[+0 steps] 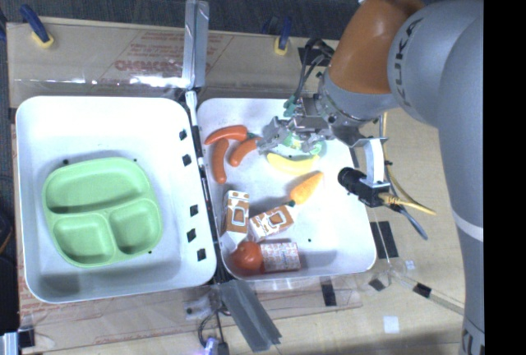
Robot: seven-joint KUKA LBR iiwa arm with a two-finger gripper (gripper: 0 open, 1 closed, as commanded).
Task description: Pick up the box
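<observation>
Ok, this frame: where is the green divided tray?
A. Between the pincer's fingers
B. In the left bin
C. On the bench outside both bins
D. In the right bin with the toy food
B: the green divided tray lies flat in the left bin, while the toy food and the pincer are over the right bin.

Left bin: divided tray at centre. Right bin: two sausages by left wall, banana mid-bin under the gripper, carrot just right of centre. Two cartons toward near edge; tomato and box at near-left corner, touching.
</observation>
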